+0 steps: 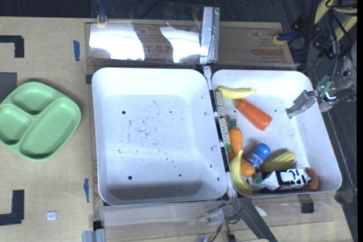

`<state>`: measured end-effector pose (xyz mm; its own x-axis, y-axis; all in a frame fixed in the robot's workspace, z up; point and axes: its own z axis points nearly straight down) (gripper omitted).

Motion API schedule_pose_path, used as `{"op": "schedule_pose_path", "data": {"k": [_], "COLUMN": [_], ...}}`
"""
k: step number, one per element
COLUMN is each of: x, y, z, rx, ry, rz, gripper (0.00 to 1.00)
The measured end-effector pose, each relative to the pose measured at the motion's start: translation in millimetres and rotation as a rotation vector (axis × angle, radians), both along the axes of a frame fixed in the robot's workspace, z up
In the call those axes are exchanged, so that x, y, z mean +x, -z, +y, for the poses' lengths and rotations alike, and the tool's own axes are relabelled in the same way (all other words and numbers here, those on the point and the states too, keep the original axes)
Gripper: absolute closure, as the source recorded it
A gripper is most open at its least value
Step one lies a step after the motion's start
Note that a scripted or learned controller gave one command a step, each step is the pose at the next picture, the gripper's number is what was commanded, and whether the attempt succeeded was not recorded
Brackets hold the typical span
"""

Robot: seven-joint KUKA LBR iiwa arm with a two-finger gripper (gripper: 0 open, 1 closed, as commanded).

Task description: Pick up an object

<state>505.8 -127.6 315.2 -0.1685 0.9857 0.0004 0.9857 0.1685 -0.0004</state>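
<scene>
Two shallow white bins sit side by side on the pale wooden surface [51, 54]. The left bin [150, 133] shows only faint scuffs and a few dark dots on its floor. The right bin [317, 150] holds everything loose: a small yellow banana [235, 91] near the far edge, lying roughly crosswise with its tip toward the divider; just beside it an orange bottle-shaped piece [254, 114], its long axis running diagonally from the far left down to the near right, narrow neck toward the banana. Along the divider lies a small carrot [235, 138], pointing lengthwise down the bin. At the near end things crowd together: a larger banana [236, 174] curving along the corner, a blue round object [260, 153], a yellow-green oblong piece [279, 159] tilted up to the right, and a black-and-white package [289, 178] lying crosswise; its print is too blurred for me to read. My jaws [299, 105] hang over the right bin's far right side, well apart from the orange bottle, with nothing between them; I cannot tell whether they are spread or closed. A green divided plate [37, 121] rests on the surface left of the bins. Faint lettering on the brown board [266, 48] behind the bins is illegible.
</scene>
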Motion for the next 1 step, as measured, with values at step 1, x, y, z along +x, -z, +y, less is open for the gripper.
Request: {"op": "schedule_pose_path", "data": {"k": [1], "x": [0.0], "y": [0.0], "z": [0.0], "rx": [0.000], "ry": [0.000], "rz": [0.000], "gripper": [0.00]}}
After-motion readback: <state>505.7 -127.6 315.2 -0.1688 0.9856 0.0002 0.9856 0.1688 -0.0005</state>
